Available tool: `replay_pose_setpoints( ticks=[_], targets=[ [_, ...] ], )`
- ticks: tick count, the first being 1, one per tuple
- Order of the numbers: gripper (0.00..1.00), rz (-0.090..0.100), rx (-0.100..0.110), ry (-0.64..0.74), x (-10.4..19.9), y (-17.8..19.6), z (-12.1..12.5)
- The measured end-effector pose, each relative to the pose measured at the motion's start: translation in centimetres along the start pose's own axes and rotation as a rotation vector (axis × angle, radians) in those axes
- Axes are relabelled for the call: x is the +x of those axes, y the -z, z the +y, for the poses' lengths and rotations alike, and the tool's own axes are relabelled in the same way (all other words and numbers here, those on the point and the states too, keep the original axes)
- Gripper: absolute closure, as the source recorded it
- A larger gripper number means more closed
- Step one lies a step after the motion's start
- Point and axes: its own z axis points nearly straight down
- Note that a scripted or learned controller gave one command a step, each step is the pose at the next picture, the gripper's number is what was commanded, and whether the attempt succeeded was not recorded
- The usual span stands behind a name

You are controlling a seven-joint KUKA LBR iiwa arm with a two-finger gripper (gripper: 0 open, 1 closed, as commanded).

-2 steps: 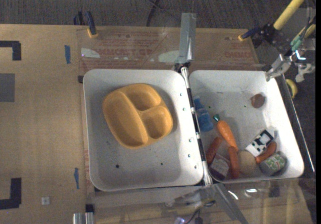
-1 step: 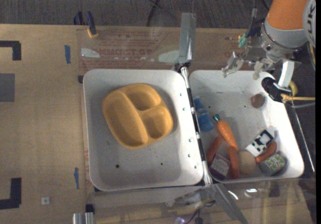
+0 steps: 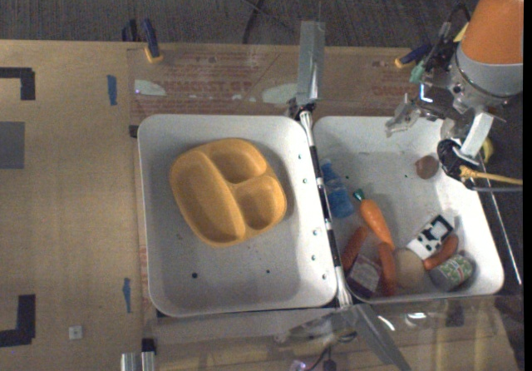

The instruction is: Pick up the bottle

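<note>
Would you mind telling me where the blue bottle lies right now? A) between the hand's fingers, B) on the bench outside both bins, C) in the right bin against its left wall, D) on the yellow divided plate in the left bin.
C: the blue bottle lies in the right bin along its left wall, just above the carrot.

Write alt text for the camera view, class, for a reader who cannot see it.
A blue bottle lies against the left wall of the right bin, beside a carrot and other toy food. The arm's pincer hovers over the bin's far right corner; the left bin holds a yellow divided plate.
</note>
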Motion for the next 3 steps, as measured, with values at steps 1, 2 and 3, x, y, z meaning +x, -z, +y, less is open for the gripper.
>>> replay_pose_setpoints(
  ticks=[1, 2, 3],
  targets=[
    [0.00, 0.000, 0.000, 0.008, 12.2, -7.5, -3.6],
    [0.00, 0.000, 0.001, -0.103, 4.0, -7.4, -4.5],
    [0.00, 0.000, -0.004, 0.071, -0.9, -16.0, -8.0]
  ],
)
